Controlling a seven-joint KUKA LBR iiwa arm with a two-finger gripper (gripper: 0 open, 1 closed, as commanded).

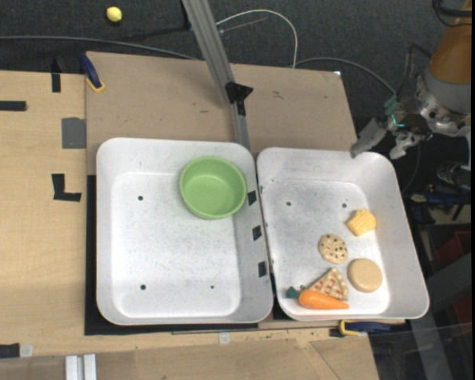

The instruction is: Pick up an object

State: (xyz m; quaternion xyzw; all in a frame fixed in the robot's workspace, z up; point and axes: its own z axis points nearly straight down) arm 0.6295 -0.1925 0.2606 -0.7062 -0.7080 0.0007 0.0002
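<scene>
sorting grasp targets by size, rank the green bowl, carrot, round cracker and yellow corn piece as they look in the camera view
1. green bowl, clearly largest
2. carrot, longest of the small items
3. round cracker and yellow corn piece look about alike, so no ranking between them

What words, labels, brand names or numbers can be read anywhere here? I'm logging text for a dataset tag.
None: no text can be read in this view.
The green bowl, the cracker, the carrot and both white bins are unmarked.
The black tape pieces on the bench form no letters.
</scene>
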